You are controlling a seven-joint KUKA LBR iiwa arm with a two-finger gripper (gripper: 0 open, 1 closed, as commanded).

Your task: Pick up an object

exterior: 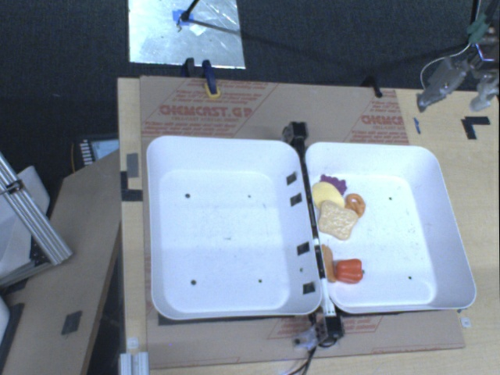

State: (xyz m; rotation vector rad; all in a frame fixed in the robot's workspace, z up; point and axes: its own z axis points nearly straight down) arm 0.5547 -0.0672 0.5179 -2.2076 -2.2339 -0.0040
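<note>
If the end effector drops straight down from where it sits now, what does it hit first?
Probably the bare bench, not a bin. The end effector sits beyond the right bin's far right corner, well away from the toy food near the divider. Its height is unclear from this slanted view.

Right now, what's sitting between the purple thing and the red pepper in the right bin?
In the camera view, a tan cracker-like piece lies between the purple item and the red pepper, with a yellow piece and an orange ring just above it.

Gripper (pixel 459 84): we see pale grey metal fingers with a glossy sheen.
Wiring: we see a thin looped cable and a small green fitting.
</note>
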